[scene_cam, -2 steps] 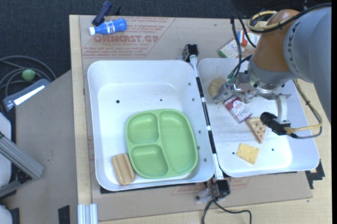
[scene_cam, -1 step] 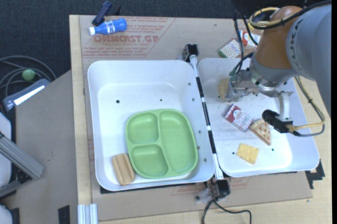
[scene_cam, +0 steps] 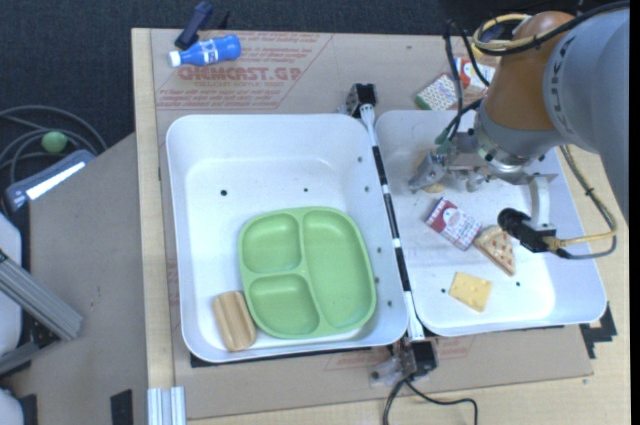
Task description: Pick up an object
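Your table (scene_cam: 300, 63) carries two white bins side by side.

Left bin (scene_cam: 200, 163): one green divided plate (scene_cam: 305, 271) with three sections, lying flat near the front; one tan ridged block (scene_cam: 233, 319) just beside the plate's front left corner.

Right bin (scene_cam: 575, 298): one small red and white packet (scene_cam: 452, 222) near the middle; one wedge that looks like a pizza slice (scene_cam: 497, 248) just right of the packet; one yellow square like a cheese slice (scene_cam: 470, 291) in front of both, apart from them. None of these is lifted; all lie on the bin floor.

Arm (scene_cam: 570, 73): it reaches in from the right, grey with an orange band, over the back half of the right bin. You see its hand (scene_cam: 432, 171) low at the bin's back left area, behind the packet. You cannot tell how far the hand is open or whether anything sits between its fingers.

Outside the bins: one blue and white bottle (scene_cam: 205, 50) lying on its side at the table's back left; one small printed box (scene_cam: 438, 94) behind the right bin, partly hidden by cables.
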Controlling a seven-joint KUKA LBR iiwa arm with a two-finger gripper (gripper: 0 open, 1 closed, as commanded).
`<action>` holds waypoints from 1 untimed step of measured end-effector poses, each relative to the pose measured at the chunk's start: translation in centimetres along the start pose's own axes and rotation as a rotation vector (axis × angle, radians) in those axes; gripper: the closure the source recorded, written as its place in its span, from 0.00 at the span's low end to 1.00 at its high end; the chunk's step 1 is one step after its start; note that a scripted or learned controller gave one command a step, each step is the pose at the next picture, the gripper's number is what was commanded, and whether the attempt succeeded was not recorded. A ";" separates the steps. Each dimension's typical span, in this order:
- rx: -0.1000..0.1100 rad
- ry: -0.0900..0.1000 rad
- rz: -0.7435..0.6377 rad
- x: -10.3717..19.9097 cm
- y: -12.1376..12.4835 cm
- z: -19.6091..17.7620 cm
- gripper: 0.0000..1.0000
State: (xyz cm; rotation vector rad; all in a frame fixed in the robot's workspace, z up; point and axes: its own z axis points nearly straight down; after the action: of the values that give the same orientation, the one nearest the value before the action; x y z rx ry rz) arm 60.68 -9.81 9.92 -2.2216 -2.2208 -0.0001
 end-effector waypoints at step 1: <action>0.002 0.000 0.000 0.4 -3.5 1.5 0.00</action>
State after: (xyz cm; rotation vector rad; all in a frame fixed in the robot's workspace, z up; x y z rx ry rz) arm 57.14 -9.42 8.41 -2.2203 -2.2196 0.0021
